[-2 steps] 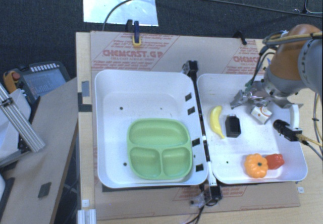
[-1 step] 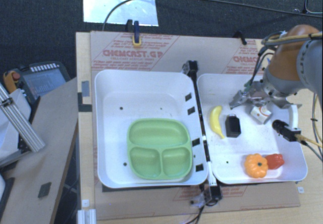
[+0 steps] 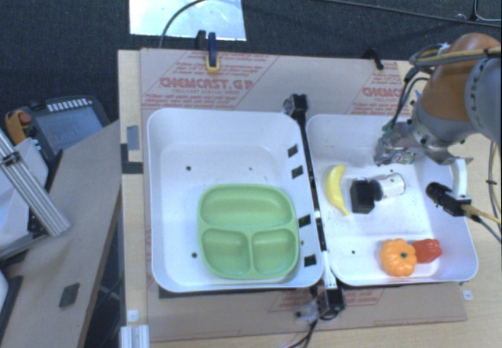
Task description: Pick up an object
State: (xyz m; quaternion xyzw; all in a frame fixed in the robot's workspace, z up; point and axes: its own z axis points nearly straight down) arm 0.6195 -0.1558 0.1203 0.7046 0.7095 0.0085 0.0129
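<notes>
Just below and a shade left of the gripper (image 3: 394,152) lies the nearest pickable thing, a black-and-white object (image 3: 375,191) in the right bin (image 3: 459,264).

It lies with its long axis roughly left to right, black block at the left end, pale cylinder at the right, so a grasp would probably go best across the narrow way. Whether the tool is spread or closed cannot be told from this slant, and nothing is seen held in it. A yellow banana (image 3: 336,188) lies just left of the object, upright in the view; an orange pumpkin (image 3: 398,257) and a red piece (image 3: 427,249) sit near the front wall, touching each other. White bin floor lies bare around the object. The left bin (image 3: 169,143) holds a green divided plate (image 3: 249,230).
</notes>
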